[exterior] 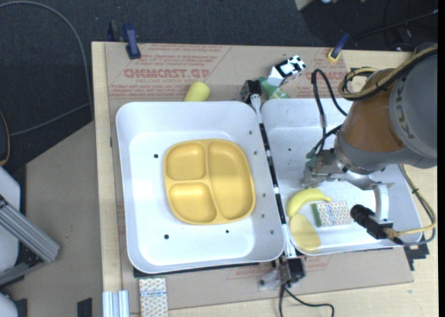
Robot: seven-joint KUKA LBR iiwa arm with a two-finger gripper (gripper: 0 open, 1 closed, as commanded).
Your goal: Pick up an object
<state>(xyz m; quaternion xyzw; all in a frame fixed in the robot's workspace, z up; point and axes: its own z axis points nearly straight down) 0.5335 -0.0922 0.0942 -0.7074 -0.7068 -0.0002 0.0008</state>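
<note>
Red print "CHEMCAST GP" on the brown board point(167, 72), smaller lines unreadable

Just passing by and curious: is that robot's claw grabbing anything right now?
Tool: low in the right bin, just above the banana; whether it is open, closed or holding anything cannot be told.

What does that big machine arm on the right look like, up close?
The arm is a thick rounded grey tube with a wide orange band above the wrist. Below that sits a smaller metallic grey wrist section. Thin black cables loop along its side, and yellowish wiring shows near the top of the orange part.
</note>
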